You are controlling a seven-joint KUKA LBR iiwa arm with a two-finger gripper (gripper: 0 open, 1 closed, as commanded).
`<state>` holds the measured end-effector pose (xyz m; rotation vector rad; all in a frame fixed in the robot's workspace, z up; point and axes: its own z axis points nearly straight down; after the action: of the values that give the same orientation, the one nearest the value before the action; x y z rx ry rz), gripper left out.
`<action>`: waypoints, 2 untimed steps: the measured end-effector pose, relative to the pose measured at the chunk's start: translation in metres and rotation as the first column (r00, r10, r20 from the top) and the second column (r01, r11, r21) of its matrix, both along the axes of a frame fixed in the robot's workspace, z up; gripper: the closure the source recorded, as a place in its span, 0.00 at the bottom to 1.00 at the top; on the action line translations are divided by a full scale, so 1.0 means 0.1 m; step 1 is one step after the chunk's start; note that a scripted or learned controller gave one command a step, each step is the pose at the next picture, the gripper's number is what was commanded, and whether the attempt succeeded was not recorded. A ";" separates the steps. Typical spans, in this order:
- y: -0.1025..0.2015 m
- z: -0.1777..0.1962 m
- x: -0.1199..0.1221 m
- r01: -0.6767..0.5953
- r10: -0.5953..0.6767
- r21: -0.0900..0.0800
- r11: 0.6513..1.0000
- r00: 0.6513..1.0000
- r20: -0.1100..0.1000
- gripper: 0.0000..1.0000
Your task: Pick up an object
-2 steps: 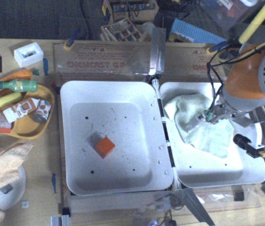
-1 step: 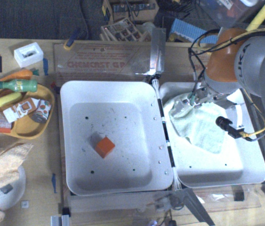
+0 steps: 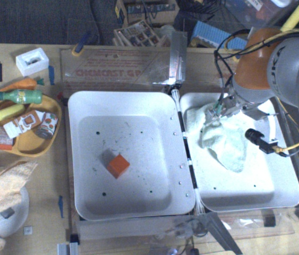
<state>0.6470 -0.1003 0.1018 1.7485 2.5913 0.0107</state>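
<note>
The arm (image 3: 276, 62) reaches in from the right, bent down over the right bin (image 3: 255, 195). Its gripper (image 3: 216, 110) pinches a pale cloth (image 3: 226, 142) at the bin's far left. An orange block (image 3: 119, 166) lies in the left bin (image 3: 85, 110).

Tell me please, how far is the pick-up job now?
Done: the arm has reached into the right bin, its gripper at the upper edge of the pale cloth. In hand: the cloth looks bunched there, yet I cannot see it between the fingers. Left: a clear lift. The orange block lies untouched in the left bin.
</note>
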 end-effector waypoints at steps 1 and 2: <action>0.37 0.84 0.20 0.113 -0.113 0.002 0.994 0.993 -0.014 1.00; 0.37 0.84 0.20 0.113 -0.113 0.002 0.994 0.993 -0.014 0.00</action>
<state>0.6674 -0.0630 0.1855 1.9003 2.4986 0.0006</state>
